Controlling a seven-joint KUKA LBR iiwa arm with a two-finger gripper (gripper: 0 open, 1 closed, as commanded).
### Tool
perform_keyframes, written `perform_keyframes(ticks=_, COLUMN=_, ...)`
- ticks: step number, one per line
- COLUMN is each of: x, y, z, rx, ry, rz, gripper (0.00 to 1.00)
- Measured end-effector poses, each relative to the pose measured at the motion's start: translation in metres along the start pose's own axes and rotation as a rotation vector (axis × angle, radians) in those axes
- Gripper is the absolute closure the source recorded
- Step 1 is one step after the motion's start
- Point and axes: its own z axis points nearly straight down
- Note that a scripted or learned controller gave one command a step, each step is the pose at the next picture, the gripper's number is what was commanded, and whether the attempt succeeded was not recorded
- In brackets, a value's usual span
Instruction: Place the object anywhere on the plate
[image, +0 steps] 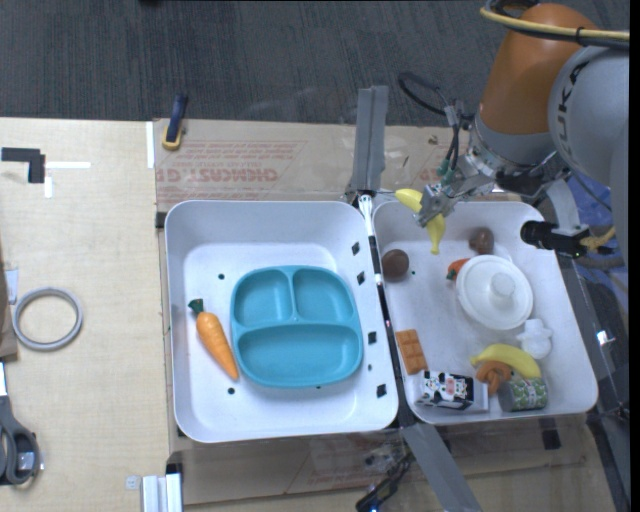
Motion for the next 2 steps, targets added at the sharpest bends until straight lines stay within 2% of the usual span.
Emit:
perform_keyframes(ticks=1, x=-0.0001, y=0.0, z=-0.0002, rx=0.0, ry=0.0, rz=0.0, gripper=0.0)
perform_keyframes(ticks=2, x=-0.0008, y=0.0005, z=-0.0094, rx=-0.001, ry=-0.003, rz=-0.002, gripper=1.0)
